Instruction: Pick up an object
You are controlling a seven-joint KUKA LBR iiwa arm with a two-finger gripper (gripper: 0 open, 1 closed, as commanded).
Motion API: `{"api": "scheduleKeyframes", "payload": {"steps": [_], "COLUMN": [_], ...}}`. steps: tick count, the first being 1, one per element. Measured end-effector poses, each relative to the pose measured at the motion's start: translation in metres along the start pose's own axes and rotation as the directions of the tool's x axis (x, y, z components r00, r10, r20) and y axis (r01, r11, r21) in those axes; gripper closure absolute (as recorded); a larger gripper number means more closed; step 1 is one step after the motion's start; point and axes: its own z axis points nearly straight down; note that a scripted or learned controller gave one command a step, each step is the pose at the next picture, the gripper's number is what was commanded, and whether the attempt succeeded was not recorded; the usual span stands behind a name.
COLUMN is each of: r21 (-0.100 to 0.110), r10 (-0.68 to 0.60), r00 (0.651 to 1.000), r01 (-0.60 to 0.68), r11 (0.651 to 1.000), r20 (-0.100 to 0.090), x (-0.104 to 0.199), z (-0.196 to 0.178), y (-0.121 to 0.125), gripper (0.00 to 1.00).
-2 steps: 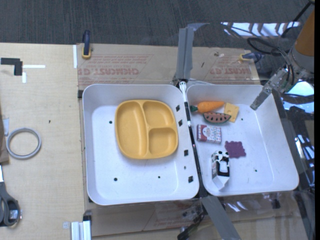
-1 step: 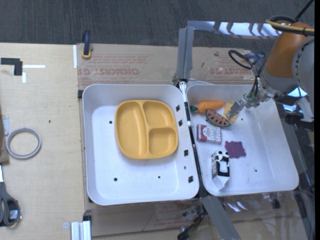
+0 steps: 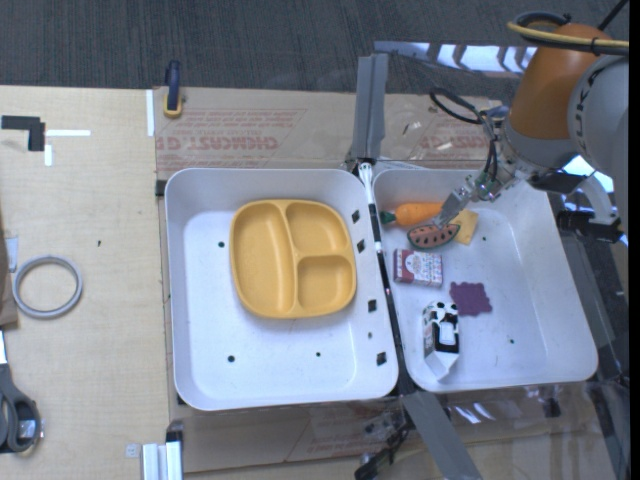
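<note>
Orange carrot [image 3: 418, 212] at 9 o'clock of hand [image 3: 452, 206] | watermelon slice [image 3: 433, 235] at 7 | hand's grip state unreadable, blurred

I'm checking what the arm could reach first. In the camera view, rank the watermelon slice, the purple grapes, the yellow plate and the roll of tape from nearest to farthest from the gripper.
1. Watermelon slice: right bin, just below and left of the gripper.
2. Purple grapes: right bin, further toward its front.
3. Yellow plate: left bin.
4. Roll of tape: on the bench, far left.
</note>
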Motion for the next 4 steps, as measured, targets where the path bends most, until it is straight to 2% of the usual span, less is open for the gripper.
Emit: {"api": "scheduleKeyframes", "payload": {"steps": [1, 2, 3, 4], "r21": [-0.001, 0.001, -0.001, -0.003], "r10": [-0.121, 0.191, -0.172, -0.169], "r00": [0.993, 0.982, 0.985, 0.986], "r01": [0.121, -0.191, 0.172, 0.169], "r11": [0.993, 0.982, 0.985, 0.986], "r20": [0.000, -0.002, -0.002, 0.001], "x": [-0.010, 0.033, 0.039, 0.038], "z": [0.003, 0.039, 0.038, 0.029], "y": [-0.006, 0.010, -0.013, -0.013], "gripper": [0.00, 0.00, 0.00, 1.00]}}
